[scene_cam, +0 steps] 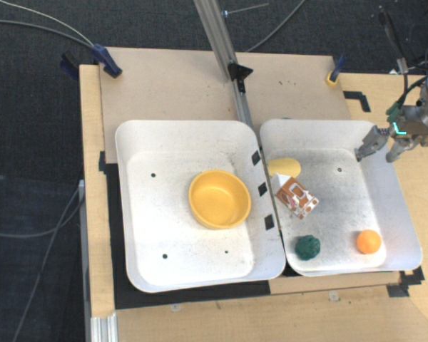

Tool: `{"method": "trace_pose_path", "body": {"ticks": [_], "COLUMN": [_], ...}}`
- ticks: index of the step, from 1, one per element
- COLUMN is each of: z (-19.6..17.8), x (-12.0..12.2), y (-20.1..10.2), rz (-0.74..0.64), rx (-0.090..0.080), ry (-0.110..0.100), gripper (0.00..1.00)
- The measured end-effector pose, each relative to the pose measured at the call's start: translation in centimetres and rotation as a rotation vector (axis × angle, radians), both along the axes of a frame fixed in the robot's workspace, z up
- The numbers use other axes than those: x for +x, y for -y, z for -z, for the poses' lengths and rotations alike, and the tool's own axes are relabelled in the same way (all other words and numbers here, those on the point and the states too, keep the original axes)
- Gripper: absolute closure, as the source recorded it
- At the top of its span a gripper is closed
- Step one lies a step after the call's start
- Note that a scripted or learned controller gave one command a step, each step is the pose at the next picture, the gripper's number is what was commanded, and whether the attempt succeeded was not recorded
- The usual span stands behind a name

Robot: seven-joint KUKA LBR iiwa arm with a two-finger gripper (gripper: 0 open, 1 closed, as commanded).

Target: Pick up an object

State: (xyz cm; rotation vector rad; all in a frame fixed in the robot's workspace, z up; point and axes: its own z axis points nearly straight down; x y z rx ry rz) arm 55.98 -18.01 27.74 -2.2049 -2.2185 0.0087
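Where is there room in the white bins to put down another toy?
Left bin: plenty of bare floor all around the yellow bowl. Right bin: bare in the middle, between the box and orange ball. It is crowded along the divider, with yellow lump, box and green ball.

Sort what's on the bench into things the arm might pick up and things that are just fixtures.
Candidates to pick:
yellow bowl
pale yellow lemon-shaped item
red-and-white patterned box
dark green ball
orange ball

Fixtures:
left bin
right bin
blue clamp
metal pole
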Motion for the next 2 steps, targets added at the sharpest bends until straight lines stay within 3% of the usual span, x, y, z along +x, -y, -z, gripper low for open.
{"method": "trace_pose_path", "body": {"ticks": [1, 2], "z": [-0.1, 4.5], "x": [0.0, 0.0], "y": [0.0, 0.0], "rz": [0.0, 0.003], "rx": [0.0, 0.0], "ry": [0.002, -0.005], "gripper": [0.0, 0.0]}}
